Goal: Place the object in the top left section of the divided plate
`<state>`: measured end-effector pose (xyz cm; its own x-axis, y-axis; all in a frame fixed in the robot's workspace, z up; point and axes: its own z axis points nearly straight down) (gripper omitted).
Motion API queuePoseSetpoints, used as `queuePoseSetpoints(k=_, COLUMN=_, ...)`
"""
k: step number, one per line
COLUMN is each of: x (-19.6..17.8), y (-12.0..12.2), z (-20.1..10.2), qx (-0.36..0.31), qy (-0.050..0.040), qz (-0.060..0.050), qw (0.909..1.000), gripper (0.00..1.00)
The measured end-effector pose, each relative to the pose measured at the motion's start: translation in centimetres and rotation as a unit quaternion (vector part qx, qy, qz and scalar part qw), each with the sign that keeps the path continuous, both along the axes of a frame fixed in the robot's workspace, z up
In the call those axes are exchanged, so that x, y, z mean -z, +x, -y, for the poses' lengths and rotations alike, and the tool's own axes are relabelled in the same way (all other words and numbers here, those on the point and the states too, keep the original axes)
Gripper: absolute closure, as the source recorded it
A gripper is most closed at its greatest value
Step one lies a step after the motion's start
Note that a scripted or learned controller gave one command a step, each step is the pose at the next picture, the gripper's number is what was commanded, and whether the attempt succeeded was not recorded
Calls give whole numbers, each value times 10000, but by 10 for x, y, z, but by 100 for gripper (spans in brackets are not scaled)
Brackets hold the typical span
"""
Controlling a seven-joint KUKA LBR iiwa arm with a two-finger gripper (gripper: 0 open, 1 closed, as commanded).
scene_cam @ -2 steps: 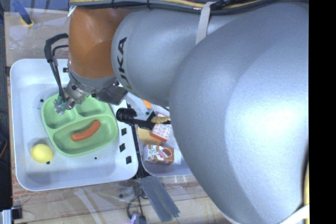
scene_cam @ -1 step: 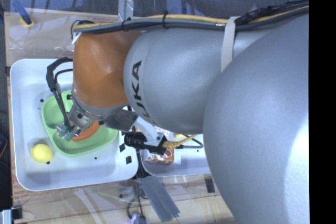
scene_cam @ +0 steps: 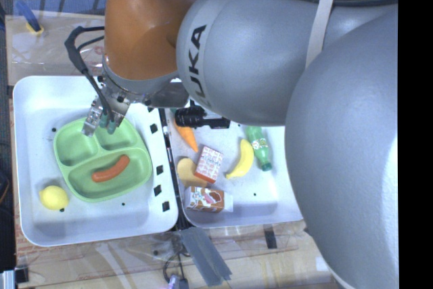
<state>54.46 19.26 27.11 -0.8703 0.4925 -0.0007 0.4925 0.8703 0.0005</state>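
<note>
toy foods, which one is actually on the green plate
The sausage, lying in the plate's long lower section. The lemon sits outside it; banana and carrot are in the other bin.

White bins: two, left bin [scene_cam: 27, 213] and right bin [scene_cam: 270, 203]. Green divided plate [scene_cam: 71, 142]: one, with three sections. Sausage [scene_cam: 110, 168]: one. Lemon [scene_cam: 54, 197]: one. Carrot [scene_cam: 187, 135]: one. Banana [scene_cam: 241, 160]: one. Green bottle [scene_cam: 258, 147]: one. Small cartons: two, red-and-white carton [scene_cam: 209, 164] and brown carton [scene_cam: 206, 199]. Pale yellow lump [scene_cam: 184, 171], half hidden under carton, kind unclear: one. Left bin tally: three things, plate and sausage included. Yellow things overall: three. Green things: two.
</note>
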Motion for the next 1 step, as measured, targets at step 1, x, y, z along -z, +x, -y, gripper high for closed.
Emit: queuePoseSetpoints(k=1, x=104, y=-55, z=-5, qx=718, qy=-11, qz=-24, qw=9974, gripper=100)
